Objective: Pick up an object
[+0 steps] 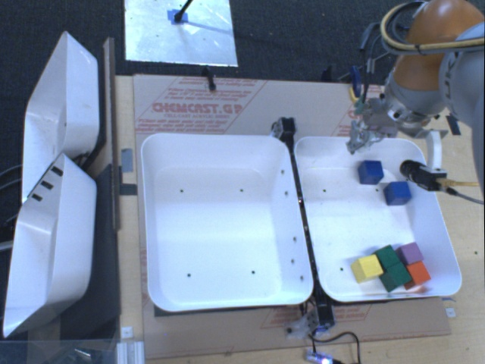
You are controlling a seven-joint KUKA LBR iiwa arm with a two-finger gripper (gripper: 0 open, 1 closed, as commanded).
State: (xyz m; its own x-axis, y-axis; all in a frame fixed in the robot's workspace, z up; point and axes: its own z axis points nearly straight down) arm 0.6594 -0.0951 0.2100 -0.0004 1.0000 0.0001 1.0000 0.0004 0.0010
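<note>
In the right bin [333, 226] two blue cubes lie near the far right side, one [370, 172] slightly behind the other [397, 193]. At the bin's near right corner sits a cluster: a yellow cube [369, 268], a green block [392, 267], a purple cube [411, 252] and an orange cube [418, 274]. My gripper [362, 139] hangs over the far edge of the right bin, just behind and left of the nearer-to-it blue cube. Nothing shows between its tips.
The left bin [220, 218] stands beside the right one, with a black clamp [286, 127] at the divider's far end. Two spare white bins [57, 173] lean at the left. A metal plate [180, 21] lies behind the bench.
</note>
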